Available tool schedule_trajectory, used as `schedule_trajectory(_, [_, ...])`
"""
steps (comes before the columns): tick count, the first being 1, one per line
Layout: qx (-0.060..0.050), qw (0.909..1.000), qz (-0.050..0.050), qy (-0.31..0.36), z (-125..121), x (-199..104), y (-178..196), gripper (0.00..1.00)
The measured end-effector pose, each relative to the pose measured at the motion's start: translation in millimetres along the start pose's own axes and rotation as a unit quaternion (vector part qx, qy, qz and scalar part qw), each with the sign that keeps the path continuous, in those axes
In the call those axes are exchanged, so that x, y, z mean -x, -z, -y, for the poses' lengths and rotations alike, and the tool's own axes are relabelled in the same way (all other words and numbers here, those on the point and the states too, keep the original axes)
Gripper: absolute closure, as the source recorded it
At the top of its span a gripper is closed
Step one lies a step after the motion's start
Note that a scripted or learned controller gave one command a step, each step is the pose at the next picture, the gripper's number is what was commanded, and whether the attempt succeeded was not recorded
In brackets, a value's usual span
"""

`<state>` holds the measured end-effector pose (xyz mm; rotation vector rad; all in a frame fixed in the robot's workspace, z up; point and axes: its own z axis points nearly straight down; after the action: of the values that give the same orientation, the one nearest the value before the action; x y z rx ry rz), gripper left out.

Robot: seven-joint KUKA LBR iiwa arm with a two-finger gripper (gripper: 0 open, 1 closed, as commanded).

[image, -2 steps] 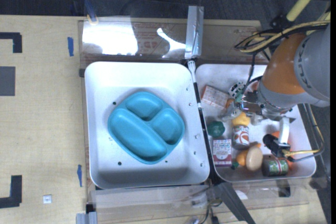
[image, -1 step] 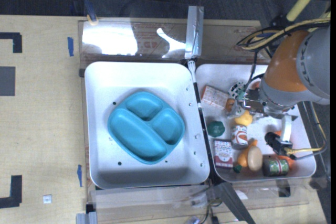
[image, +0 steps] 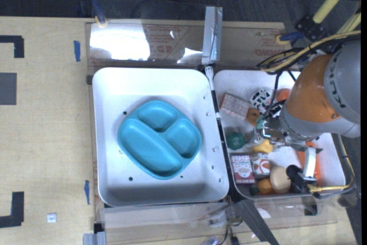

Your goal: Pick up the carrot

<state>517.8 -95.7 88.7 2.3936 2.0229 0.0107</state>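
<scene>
Two shallow white bins stood side by side: the left bin (image: 106,123) carried one teal divided plastic plate (image: 159,137), the right bin (image: 338,172) a jumble of small toys. One slim orange carrot (image: 311,162) lay near its right wall, just under the arm's wrist. The two-finger gripper (image: 269,130) hung low over the clutter, probably searching; whether it was wide or closed, I could not tell.

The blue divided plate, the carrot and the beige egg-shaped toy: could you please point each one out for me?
blue divided plate (image: 159,139), camera view, on the ridge between its compartments.
carrot (image: 310,162), camera view, on the orange body at the right bin's right side.
beige egg-shaped toy (image: 279,178), camera view, on its rounded top.
</scene>
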Motion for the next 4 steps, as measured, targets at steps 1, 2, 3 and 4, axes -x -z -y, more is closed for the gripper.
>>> schedule_trajectory(1, [0.002,1.0,0.002,0.001,18.1,35.7,0.8,1.0])
schedule_trajectory(2, [0.001,1.0,0.0,0.004,24.0,64.0,0.7,1.0])
schedule_trajectory(3, [-0.002,0.9988,-0.001,-0.049,23.0,16.5,124.2,1.0])
schedule_trajectory(4, [-0.004,0.9997,0.0,-0.023,43.3,-41.8,173.0,1.0])
